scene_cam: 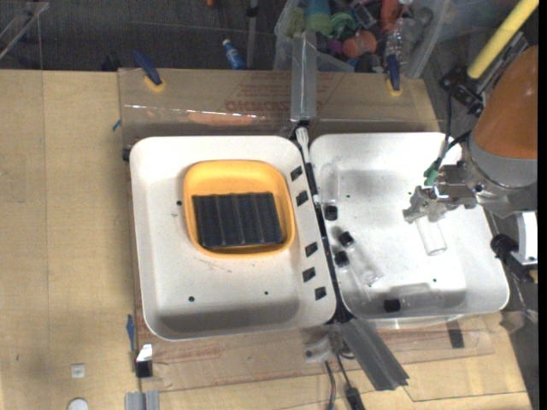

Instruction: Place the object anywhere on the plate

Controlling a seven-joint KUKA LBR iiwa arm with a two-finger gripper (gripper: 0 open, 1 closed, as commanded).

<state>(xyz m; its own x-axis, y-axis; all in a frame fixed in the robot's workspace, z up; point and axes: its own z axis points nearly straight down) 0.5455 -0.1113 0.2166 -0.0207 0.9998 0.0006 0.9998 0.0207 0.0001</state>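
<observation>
Object identity uncertain; 2 candidates logged, nearest first.

1. Small dark piece (391,304) lies loose at the front of the right bin (385,178); a few more dark bits (343,239) sit near the divider.
2. Pale clear piece (434,239) lies just in front of the gripper (432,205); cannot tell whether it is loose or part of the tool.
3. Gripper hangs low over the right bin, well apart from the plate (197,178). Cannot tell whether it is apart or together. Nothing visibly held.
4. Yellow plate sits mid left bin (222,301), already bearing a dark ridged slab (238,220), flat and centred.

Judgement: the low pose suggests a pick attempt; transfer not yet done.

Beyond the bins: tub of coloured toys (359,11).
</observation>
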